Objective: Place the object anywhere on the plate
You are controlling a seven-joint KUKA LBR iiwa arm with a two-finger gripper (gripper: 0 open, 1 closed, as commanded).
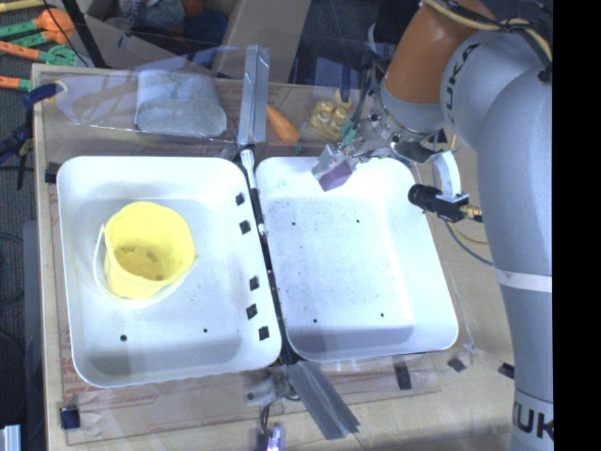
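A yellow plate (pixel 146 250) with raised sides lies in the left white bin (pixel 84 346), toward its left half. My gripper (pixel 340 163) hangs over the back edge of the right bin (pixel 376 332), far to the right of the plate. A small purple-grey block (pixel 332 173) sits at the fingertips, and the fingers are shut on it. The block appears lifted above the bin floor. The grey arm with its orange band (pixel 427 50) reaches in from the upper right.
A metal divider (pixel 252 92) runs between the bins at the back. Behind the bins lie a grey bag (pixel 180 103), an orange item (pixel 282 123) and a yellowish object (pixel 331 116). A black cable plug (pixel 434 200) sticks out near the wrist.
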